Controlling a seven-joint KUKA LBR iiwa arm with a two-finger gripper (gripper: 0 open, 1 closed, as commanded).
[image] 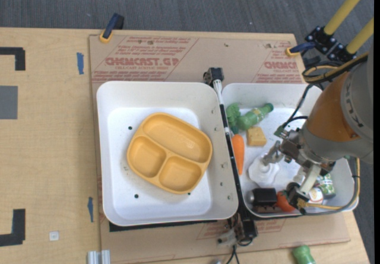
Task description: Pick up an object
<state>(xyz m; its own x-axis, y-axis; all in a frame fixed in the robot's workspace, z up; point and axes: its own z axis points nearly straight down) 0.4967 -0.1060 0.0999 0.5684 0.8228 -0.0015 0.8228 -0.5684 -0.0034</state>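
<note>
Smooth yellow three-compartment tray

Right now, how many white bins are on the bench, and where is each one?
2. The left bin holds a yellow divided plate. The right bin sits beside it and holds small items, with the arm above it.

Glossy yellow plastic tray — smooth white plastic bins — on matt brown cardboard.
</note>
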